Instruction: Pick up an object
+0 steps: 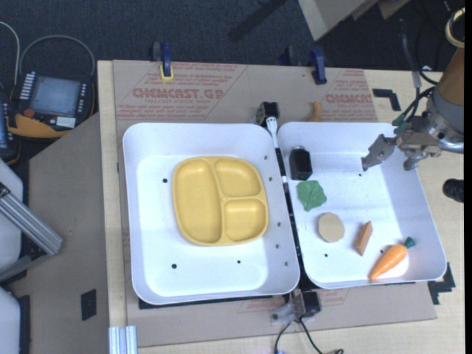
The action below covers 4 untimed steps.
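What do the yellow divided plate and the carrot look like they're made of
The yellow divided plate looks like moulded plastic: one even colour, rounded compartment walls, a soft matte sheen. The carrot seems to be a plastic toy, uniformly orange and smooth with a green top, though rubber is possible.

Two bins sit side by side on a bench (110, 220). The left bin (144, 198) has a plate with three parts (220, 199) lying in its middle. The right bin (413, 220) holds five small things. A little block (299, 163) sits near the back of its left side, close to the wall between the bins. A toy lettuce leaf (311, 194) lies just in front of the block. A round cookie (331, 227) lies in front of the leaf, a bit to the right. A small stick (363, 237) lies just right of the cookie. A toy carrot (390, 260) lies in the front right corner. The gripper (391, 151) is over the back right part of this bin, well apart from the things.
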Motion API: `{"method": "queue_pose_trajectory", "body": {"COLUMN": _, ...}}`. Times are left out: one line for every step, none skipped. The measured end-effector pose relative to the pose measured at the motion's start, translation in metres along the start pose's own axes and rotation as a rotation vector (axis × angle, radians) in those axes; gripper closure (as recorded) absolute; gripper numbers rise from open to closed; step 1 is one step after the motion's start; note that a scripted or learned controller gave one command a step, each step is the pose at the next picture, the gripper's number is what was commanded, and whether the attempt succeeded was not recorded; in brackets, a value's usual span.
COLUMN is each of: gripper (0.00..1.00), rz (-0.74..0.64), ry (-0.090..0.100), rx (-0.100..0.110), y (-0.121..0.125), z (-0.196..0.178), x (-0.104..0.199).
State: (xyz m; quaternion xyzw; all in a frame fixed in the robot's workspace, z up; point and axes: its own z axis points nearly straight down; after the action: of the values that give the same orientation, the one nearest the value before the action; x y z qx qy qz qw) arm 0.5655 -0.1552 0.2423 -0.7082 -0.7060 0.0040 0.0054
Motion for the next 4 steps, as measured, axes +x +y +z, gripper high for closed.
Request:
{"method": "queue_pose_trajectory", "body": {"gripper": 0.0, "rz": -0.003, "ry": -0.002, "rx": -0.013, "y": 0.002, "z": -0.008, "x": 0.001}}
{"method": "queue_pose_trajectory", "body": {"gripper": 0.0, "rz": -0.002, "ry": 0.0, "rx": -0.005, "y": 0.001, "z": 0.056, "x": -0.003}}
{"method": "queue_pose_trajectory", "body": {"gripper": 0.0, "rz": -0.003, "ry": 0.0, "rx": -0.007, "y": 0.006, "z": 0.1, "x": -0.003}}
{"method": "queue_pose_trajectory", "body": {"gripper": 0.0, "rz": -0.003, "ry": 0.0, "rx": -0.006, "y": 0.005, "z": 0.154, "x": -0.003}}
